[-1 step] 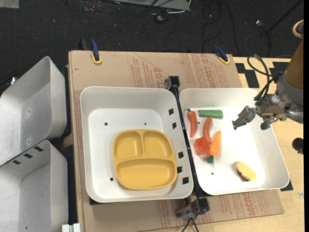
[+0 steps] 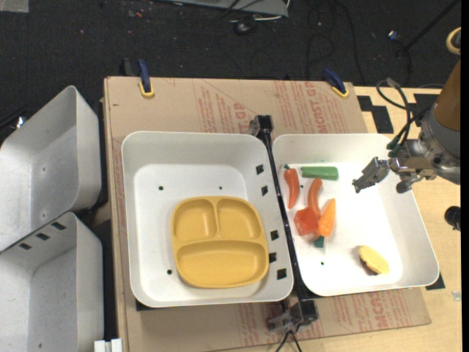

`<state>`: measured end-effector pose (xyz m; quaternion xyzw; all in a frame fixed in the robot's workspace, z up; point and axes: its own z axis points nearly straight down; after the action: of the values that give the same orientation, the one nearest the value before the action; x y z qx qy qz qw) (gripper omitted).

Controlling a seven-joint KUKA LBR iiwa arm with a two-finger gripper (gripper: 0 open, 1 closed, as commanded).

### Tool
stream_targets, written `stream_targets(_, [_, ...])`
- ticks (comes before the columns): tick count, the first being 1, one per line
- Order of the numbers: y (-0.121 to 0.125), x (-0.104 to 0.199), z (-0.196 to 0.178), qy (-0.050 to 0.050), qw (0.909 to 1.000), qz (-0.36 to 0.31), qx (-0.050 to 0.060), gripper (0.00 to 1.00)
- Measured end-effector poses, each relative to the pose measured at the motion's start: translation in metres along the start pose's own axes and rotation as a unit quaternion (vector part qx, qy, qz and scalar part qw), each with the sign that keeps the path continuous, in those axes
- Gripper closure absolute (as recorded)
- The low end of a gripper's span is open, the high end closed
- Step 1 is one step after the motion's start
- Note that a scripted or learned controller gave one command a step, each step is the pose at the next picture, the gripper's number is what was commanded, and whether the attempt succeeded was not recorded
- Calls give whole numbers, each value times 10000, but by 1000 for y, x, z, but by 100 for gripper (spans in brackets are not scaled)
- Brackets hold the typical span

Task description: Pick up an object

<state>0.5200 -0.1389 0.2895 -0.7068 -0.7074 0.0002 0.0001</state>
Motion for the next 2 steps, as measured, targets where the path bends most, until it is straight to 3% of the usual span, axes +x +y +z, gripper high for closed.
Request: stream_targets(2, [-2, 8, 125, 8, 10000, 13, 30, 0])
